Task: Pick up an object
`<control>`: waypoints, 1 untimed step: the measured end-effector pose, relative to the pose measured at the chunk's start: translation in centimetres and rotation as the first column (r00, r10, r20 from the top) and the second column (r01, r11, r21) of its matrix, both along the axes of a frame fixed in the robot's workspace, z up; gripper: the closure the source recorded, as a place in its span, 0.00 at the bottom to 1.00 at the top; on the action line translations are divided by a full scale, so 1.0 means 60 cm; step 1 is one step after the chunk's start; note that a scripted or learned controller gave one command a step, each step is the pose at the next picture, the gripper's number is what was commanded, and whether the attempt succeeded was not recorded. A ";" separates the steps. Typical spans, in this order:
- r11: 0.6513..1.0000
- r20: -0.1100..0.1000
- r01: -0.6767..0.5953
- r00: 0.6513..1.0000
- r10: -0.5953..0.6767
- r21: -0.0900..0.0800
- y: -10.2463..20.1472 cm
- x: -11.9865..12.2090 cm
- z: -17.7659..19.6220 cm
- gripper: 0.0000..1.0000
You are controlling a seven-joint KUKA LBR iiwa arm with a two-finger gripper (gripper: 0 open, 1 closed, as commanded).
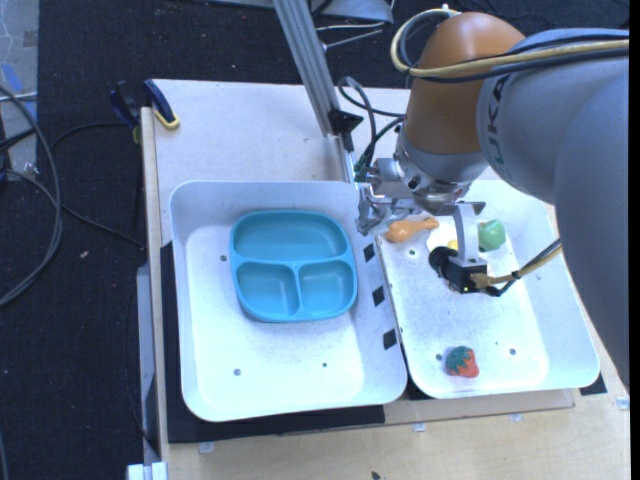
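Observation:
My gripper hangs low over the far left part of the right bin, under the orange wrist band. An orange carrot-shaped toy lies just below it, partly covered by the gripper body. A green round toy sits right of that, with a small yellow piece showing beside it. A red strawberry toy with a green top lies near the front of the right bin. Nothing is visibly held.
The left bin holds a blue divided plate. A slanted aluminium bar rises behind the bins' shared wall, with cables near it. The big grey arm covers the right bin's far right side.

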State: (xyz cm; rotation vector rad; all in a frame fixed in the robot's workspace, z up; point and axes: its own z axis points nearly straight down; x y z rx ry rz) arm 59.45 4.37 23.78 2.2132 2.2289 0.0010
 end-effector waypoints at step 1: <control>1.000 0.000 -0.001 1.000 0.001 0.001 0.092 0.024 -0.022 1.00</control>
